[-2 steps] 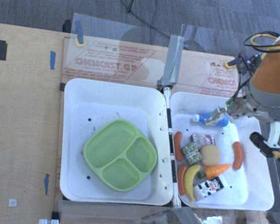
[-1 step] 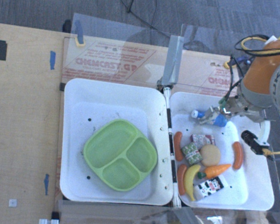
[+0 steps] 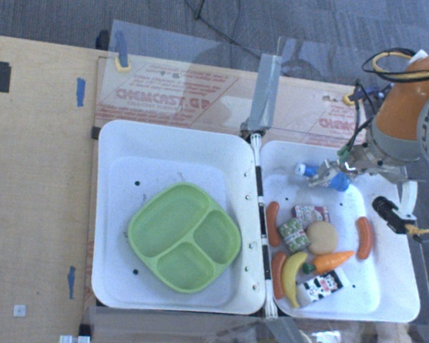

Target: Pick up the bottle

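Note:
The bottle is small and blue with a pale cap end at its left. It lies on its side near the back of the right bin. My gripper is down at the bottle's middle, reaching in from the right under the orange-banded wrist. It covers the middle of the bottle, and its metal parts blur into the bottle there.
In front of the bottle lie several food items: sausages, a round bun, a carrot, a banana, small packets and a black-and-white carton. The left bin holds a green divided plate.

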You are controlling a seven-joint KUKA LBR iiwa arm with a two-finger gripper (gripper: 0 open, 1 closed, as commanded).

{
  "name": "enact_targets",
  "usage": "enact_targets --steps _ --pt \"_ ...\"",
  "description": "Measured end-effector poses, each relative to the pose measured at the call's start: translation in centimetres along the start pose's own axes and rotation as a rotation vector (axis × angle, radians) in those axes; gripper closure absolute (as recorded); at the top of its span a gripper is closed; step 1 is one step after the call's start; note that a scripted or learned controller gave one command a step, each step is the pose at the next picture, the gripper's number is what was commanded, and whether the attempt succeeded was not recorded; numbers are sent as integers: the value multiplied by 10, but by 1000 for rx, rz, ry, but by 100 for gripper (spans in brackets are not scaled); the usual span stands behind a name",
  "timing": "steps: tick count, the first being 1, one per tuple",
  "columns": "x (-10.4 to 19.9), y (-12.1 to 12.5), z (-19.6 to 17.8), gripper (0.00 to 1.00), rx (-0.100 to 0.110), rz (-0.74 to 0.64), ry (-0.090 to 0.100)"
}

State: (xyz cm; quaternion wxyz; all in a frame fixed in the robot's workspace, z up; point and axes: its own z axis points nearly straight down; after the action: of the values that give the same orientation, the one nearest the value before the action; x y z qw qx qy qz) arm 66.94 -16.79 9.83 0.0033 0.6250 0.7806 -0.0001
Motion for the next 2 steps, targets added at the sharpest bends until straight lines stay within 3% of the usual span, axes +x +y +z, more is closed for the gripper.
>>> enact_targets --steps 1,2 --pt "78 16 -108 100 1 282 4" --pt "123 -42 -159 100 6 301 5"
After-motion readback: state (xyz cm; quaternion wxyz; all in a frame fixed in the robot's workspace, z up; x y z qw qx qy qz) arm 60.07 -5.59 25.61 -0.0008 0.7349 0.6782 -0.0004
